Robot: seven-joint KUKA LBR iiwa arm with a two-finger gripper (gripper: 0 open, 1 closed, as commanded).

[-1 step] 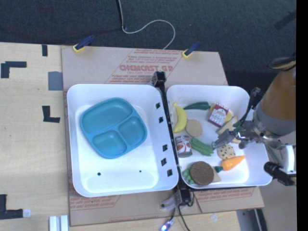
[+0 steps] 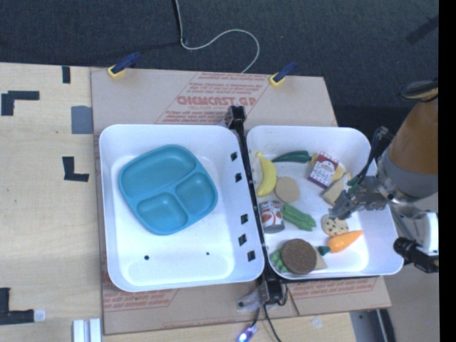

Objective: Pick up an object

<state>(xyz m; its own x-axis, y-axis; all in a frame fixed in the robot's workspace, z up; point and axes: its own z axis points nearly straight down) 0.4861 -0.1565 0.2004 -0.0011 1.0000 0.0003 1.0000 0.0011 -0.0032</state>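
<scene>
The gripper [image 2: 347, 204] is hanging low over the right side of the right bin [image 2: 356, 137], its dark fingers pointing toward frame left. They are blurring into one dark mass, so I cannot tell whether they are apart or together, and nothing is visibly sitting between them. Their tips are lying just beside a yellow wedge [image 2: 333, 189] and just above a cracker [image 2: 333, 225]. A carrot [image 2: 344, 241] is lying lower right, a red box [image 2: 323, 169] upper left, a banana [image 2: 266, 174] and green pepper [image 2: 298, 216] farther left. A blue plate [image 2: 167, 188] is sitting in the left bin [image 2: 114, 212].
</scene>
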